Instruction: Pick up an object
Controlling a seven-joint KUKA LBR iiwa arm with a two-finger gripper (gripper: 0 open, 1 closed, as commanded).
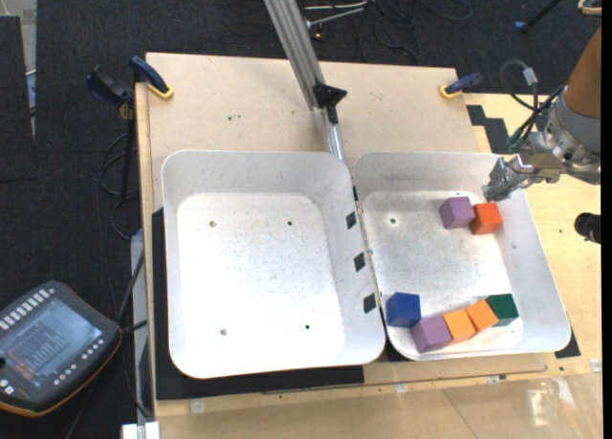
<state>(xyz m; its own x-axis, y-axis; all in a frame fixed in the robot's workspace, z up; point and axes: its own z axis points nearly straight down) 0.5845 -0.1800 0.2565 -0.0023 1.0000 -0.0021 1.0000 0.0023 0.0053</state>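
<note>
The right bin (421, 193) holds several small blocks. A purple block (457, 211) and an orange block (487, 218) sit side by side near its far right wall. Along the front wall lie a blue block (403, 309), a second purple block (430, 331), another orange block (460, 321) and a green block (501, 309). My gripper (500, 185) hangs at the bin's far right rim, just above and right of the far orange block. Nothing shows between its fingers.
The left bin (253, 255) stands beside the right one on the wooden bench. A slanted metal pole (292, 31) crosses the back. Clamps (153, 78) (459, 85) sit at the board's far corners. A teach pendant (48, 341) lies at the lower left.
</note>
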